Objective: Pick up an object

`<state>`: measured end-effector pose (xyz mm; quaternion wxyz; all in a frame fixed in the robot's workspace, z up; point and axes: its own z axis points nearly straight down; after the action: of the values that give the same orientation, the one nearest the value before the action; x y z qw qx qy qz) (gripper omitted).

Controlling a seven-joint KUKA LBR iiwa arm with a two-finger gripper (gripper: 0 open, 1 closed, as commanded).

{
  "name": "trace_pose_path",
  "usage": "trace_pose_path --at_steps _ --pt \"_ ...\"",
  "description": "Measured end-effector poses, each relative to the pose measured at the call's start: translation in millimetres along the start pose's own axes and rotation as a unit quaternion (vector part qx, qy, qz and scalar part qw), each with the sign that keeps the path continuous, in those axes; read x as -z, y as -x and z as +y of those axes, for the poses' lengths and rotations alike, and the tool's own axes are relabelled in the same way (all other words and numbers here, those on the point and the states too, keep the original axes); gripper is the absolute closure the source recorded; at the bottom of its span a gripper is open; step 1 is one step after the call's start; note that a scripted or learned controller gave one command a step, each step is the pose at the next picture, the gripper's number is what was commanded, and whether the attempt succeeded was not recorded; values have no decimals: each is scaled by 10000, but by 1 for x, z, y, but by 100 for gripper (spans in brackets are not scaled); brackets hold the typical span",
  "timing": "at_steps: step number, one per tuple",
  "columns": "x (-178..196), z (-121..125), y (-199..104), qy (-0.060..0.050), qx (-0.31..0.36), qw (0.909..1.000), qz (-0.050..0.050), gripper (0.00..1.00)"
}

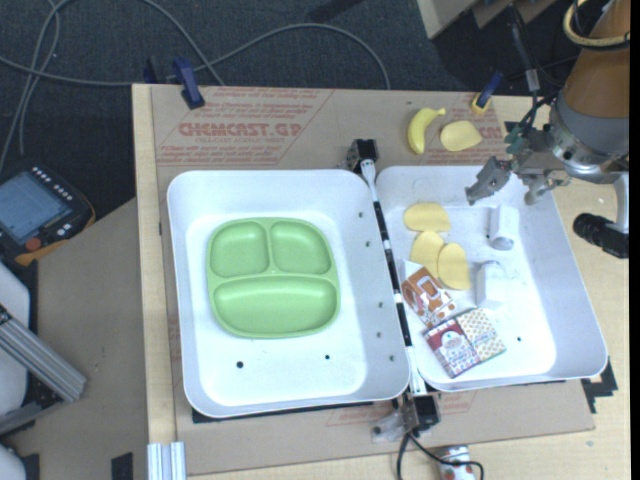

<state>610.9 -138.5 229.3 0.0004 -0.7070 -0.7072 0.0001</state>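
The jaws [510, 180] hang over the upper part of the right bin [560, 298], spread open with nothing between them; a grey cylinder [497, 226] lies in that bin just below them; yellow chips [438, 248] and two small printed packets [452, 326] lie toward the bin's left side; the left bin [190, 268] holds a green divided tray [272, 276]; a yellow banana [424, 128] lies on the worktop [250, 123] beyond the bins.

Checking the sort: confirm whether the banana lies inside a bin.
No, the banana lies on the bench board beyond the right bin.
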Motion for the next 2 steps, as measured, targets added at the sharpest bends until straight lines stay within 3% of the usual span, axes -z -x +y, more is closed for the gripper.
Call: trace_pose_path --at_steps 1,2 --pt "-85 7 -17 -5 2 10000 1 0" --pt "-145 -11 -6 -1 -4 10000 -1 0"
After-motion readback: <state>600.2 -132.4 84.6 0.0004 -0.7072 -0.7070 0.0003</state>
